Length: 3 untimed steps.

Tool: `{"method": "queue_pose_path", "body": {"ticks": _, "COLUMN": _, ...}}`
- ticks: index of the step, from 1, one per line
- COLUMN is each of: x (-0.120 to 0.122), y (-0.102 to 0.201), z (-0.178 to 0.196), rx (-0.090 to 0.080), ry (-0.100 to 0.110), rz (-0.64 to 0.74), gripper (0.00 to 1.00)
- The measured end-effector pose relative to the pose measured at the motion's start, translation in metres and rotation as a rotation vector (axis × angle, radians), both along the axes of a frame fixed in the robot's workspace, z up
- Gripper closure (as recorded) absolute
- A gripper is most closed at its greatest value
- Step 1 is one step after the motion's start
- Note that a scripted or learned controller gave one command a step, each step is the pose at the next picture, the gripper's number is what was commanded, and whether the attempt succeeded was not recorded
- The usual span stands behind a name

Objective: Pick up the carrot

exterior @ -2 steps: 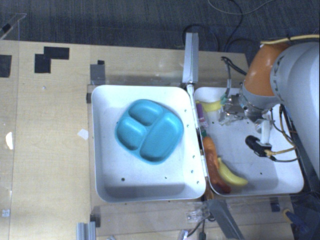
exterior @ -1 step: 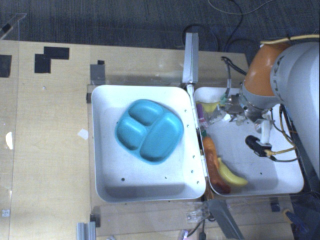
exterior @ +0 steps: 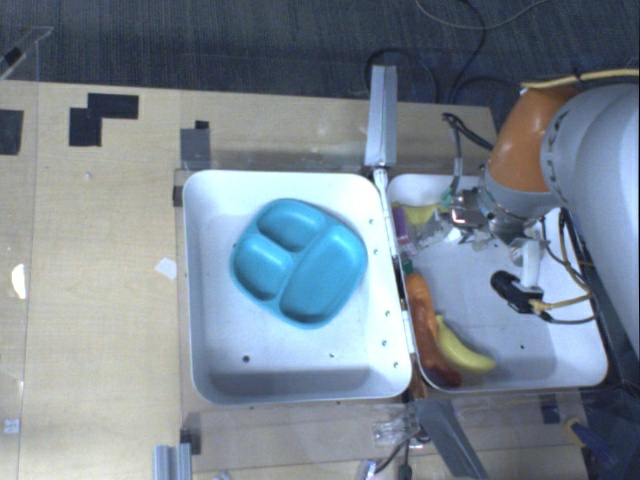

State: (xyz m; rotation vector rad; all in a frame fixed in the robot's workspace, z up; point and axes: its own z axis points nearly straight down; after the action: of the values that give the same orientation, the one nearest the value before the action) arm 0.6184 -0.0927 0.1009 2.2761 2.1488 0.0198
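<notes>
Currently the carrot (exterior: 420, 313) lies against the right bin's (exterior: 570, 363) left wall, touching a banana (exterior: 462, 351) at its 4 o'clock. Tool (exterior: 452, 218) sits near the bin's 11 o'clock corner; grip state cannot be told.

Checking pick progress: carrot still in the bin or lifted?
In the bin. The carrot lies flat along the right bin's left wall beside the banana; the gripper is apart.
</notes>
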Motion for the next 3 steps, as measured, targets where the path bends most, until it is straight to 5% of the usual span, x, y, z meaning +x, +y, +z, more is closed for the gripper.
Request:
{"method": "queue_pose_path", "body": {"ticks": 1, "x": -0.023, "y": 0.009, "z": -0.012, "rx": 0.001, "ry": 0.005, "rz": -0.158, "gripper": 0.00}}
{"method": "queue_pose_path", "body": {"ticks": 2, "x": -0.021, "y": 0.011, "z": 0.000, "rx": 0.004, "ry": 0.000, "rz": -0.153, "gripper": 1.00}}
{"method": "queue_pose_path", "body": {"ticks": 3, "x": -0.021, "y": 0.011, "z": 0.000, "rx": 0.004, "ry": 0.000, "rz": -0.152, "gripper": 0.00}}
